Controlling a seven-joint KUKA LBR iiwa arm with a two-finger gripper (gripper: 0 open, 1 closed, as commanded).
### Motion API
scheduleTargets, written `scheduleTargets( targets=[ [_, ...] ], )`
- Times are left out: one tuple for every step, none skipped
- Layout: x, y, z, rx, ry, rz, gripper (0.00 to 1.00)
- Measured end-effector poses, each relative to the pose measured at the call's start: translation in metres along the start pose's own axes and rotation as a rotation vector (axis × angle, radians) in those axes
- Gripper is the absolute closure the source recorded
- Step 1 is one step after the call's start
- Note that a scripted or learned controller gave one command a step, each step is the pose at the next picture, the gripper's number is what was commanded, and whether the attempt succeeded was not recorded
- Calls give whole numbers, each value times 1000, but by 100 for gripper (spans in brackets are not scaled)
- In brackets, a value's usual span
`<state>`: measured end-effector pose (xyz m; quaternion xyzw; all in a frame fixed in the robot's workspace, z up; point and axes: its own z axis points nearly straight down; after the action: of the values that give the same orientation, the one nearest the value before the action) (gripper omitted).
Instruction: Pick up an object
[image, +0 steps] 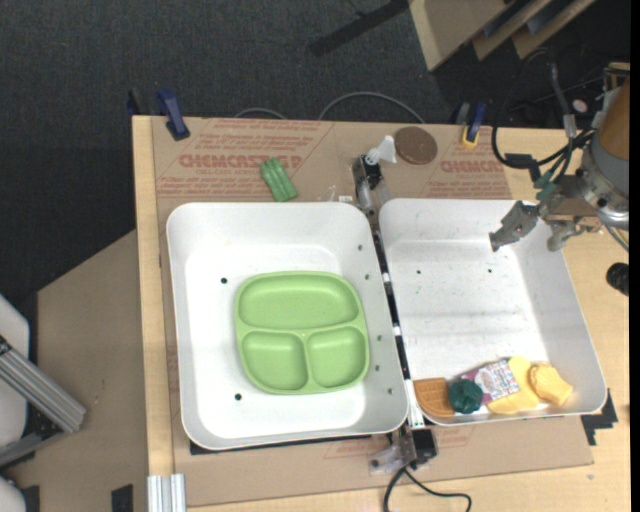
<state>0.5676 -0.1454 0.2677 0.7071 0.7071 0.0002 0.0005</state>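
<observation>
A small heap of objects (495, 387) lies along the lower edge of the right bin (450, 300) — a dark green piece, a patterned packet, yellow and orange shapes overlapping, hard to tell apart. The gripper (528, 228) hangs at the bin's upper right, well apart from them, its fingers spread with nothing between; the arm is cut off at the frame's right edge. The left bin (200, 300) holds a green divided tray (300, 330).

Gripper (532, 228) spread — nothing between
</observation>
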Motion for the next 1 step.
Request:
scheduleTargets(
  targets=[
    [-62, 6, 94, 8, 1, 5, 0]
  ],
)
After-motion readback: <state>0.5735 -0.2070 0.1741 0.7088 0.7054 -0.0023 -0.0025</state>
